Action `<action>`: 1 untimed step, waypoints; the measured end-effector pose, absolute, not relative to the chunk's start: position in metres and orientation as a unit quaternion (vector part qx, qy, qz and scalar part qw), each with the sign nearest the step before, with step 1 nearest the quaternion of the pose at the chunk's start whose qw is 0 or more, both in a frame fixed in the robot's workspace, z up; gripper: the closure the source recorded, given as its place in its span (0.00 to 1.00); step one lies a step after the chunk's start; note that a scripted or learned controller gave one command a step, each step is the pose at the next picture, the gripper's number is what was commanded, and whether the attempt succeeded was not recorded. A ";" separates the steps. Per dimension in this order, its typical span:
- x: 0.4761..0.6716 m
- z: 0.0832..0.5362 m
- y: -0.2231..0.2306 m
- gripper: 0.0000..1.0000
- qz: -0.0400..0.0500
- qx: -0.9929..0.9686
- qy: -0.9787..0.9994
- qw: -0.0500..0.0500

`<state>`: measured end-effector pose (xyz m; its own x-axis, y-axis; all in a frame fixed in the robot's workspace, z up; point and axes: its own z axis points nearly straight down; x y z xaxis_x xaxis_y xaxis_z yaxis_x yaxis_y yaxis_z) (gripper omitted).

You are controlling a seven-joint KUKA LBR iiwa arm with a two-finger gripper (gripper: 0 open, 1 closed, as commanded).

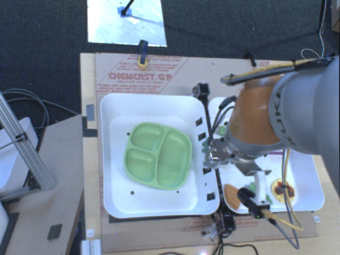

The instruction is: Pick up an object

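— Toys lie in our right bin, by its near edge; we've lifted nothing yet.

— And the pincer?

— The arm hangs over that bin and hides it; we cannot tell its state. The green tray sits in the left bin.

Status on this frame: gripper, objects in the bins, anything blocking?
Gripper low over right bin, fingers hidden by arm. Green divided plate sits alone in left bin. Small items in right bin, partly covered by arm.
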<state>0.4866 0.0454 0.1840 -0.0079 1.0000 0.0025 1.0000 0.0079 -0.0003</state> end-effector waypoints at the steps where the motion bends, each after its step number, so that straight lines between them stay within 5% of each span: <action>1: 0.503 0.083 0.124 1.00 -0.005 -0.704 -0.710 -0.003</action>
<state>0.5032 0.1237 0.0829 -0.0096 1.0000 0.0019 0.9999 0.0096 0.0116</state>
